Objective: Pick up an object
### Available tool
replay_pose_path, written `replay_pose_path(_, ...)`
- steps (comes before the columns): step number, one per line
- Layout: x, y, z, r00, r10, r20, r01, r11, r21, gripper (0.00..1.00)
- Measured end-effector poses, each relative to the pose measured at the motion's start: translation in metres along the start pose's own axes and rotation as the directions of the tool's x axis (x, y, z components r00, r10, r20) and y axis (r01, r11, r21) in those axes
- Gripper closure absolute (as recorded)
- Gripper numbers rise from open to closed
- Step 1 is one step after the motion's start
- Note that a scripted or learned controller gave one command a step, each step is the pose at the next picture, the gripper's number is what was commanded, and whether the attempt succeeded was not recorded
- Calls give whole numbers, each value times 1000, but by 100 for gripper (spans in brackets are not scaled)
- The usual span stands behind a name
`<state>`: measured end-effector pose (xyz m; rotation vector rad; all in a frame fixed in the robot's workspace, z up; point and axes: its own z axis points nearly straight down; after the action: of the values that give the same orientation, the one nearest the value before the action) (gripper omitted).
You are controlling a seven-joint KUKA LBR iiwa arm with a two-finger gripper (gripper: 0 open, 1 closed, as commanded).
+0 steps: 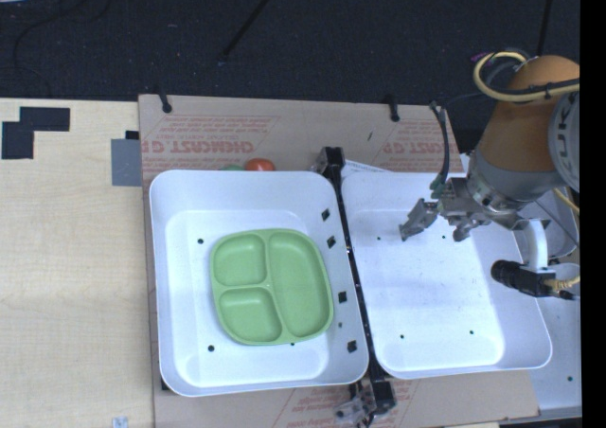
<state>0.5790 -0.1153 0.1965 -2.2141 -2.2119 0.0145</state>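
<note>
A light green plate with three compartments lies flat in the middle of the left bin. My gripper hangs over the upper part of the right bin, well to the right of the plate. Its two fingers are spread apart, open, with nothing between them. The bin floor under the gripper is bare white.
A small red-orange object sits on the cardboard just behind the left bin's far rim. A black divider runs between the two bins. The grey and orange arm comes in from the upper right.
</note>
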Motion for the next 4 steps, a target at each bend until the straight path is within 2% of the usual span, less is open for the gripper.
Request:
replay_pose_path(1, 0, 3, -7, 1000, -2, 2, 2, 1000, -13, 0)
replay_pose_path(2, 2, 6, 57, 1000, -1, 0, 1, 1000, -6, 0)
replay_pose_path(3, 4, 5, 110, 1000, -1, 0, 1, 1000, -8, 0)
replay_pose_path(4, 2, 6, 97, 1000, 3, 0, -3, 1000, -10, 100)
